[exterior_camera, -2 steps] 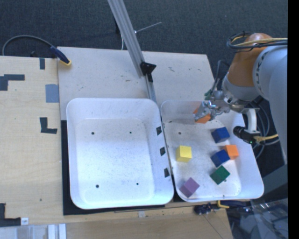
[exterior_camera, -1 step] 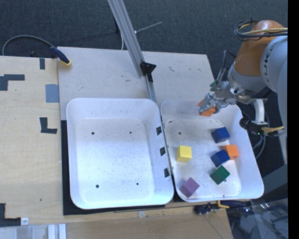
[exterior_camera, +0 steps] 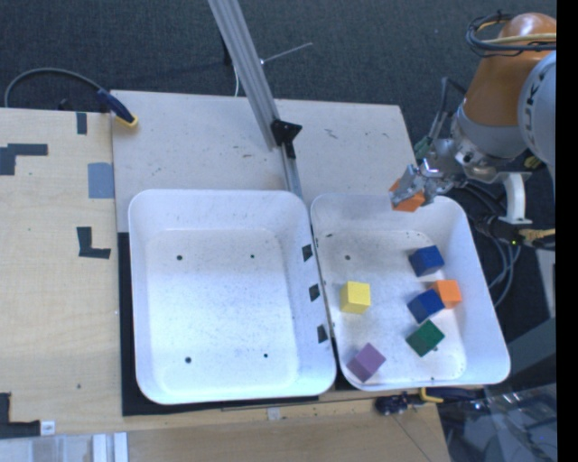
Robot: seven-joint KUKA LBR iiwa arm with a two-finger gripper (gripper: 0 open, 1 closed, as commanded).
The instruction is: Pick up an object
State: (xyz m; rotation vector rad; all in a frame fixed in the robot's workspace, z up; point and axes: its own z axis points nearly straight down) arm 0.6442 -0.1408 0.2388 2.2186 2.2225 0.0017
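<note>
Your gripper (exterior_camera: 417, 188) sits raised over the right bin's (exterior_camera: 479, 271) far rim, apparently clamping an orange block (exterior_camera: 406, 202), so lift straight and slowly, clear of the 6 blocks below.

1. Arm (exterior_camera: 515, 90): rounded grey housing with a smooth, slightly glossy surface.
2. Orange band (exterior_camera: 506, 77): broad, encircles the housing above the wrist.
3. Cables (exterior_camera: 492, 23): thin and dark, looped over the top of the band.
4. Wrist (exterior_camera: 452, 158): compact metallic assembly, grey and silver, small parts blurred.
5. Claw (exterior_camera: 411, 194): small, dark and metallic; detail unclear.
</note>
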